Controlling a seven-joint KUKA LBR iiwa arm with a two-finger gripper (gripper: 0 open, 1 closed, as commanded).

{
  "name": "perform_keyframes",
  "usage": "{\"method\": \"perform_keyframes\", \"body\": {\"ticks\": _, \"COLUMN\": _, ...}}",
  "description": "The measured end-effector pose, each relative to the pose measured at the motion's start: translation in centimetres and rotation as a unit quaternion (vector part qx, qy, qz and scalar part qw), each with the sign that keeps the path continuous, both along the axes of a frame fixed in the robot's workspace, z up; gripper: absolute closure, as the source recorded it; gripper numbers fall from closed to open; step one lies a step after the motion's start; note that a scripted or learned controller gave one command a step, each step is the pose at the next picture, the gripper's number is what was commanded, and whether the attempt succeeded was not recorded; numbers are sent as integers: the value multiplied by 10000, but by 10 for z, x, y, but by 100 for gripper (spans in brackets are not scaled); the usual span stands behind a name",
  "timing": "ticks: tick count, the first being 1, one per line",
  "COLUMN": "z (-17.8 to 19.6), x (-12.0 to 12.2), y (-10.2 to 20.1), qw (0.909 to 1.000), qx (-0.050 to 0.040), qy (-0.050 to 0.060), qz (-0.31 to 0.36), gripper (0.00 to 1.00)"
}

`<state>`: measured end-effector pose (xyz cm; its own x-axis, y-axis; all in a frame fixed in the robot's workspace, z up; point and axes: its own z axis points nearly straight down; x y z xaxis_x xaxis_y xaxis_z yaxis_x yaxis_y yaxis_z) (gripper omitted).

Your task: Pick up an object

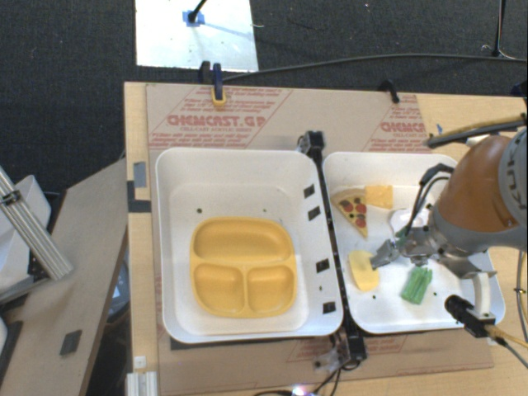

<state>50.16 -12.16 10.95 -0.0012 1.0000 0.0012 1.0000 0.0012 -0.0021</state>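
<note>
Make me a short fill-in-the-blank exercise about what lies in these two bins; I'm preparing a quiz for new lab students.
1. The yellow divided tray lies in the ____ bin.
2. The pizza slice lies in the bin on the ____.
3. The block below the gripper is ____ in colour.
4. The tray has ____ compartments.

Missing words: left; right; green; three

Yellow divided tray [243, 266]; red-dotted pizza slice [355, 210]; green block [417, 285]; white bins [177, 221]; orange arm band [487, 184].
</note>
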Motion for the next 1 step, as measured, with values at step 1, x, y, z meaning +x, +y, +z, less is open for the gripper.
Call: {"method": "perform_keyframes", "body": {"ticks": 1, "z": -23, "x": 2, "y": -1, "qw": 10000, "qx": -10, "qy": -33, "qz": -5, "gripper": 0}}
